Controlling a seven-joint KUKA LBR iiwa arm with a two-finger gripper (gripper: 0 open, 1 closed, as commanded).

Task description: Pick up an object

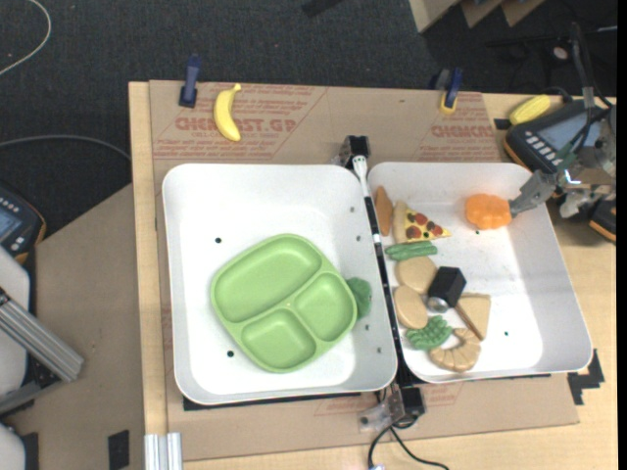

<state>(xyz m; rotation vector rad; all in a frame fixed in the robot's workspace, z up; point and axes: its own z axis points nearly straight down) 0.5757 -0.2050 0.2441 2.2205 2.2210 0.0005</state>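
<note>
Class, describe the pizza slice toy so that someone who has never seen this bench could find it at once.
Start at the right bin, the one crowded with toy food. Along its left wall, near the far end, lies the pizza slice, between a brown sausage-like piece and the orange fruit. It is the only yellow wedge dotted with red rounds.

Two white bins (186, 262) sit on a brown cardboard sheet (294, 116) printed with faded red lettering, held by blue clamps (189, 79). A light green divided plate (284, 302) lies in the left bin, a yellow banana (228, 112) on the cardboard. The right bin holds an orange ball (487, 211), a yellow pizza slice (421, 225) with red dots, tan cookies (416, 292), green pieces (411, 251) and a black block (447, 285).
</note>
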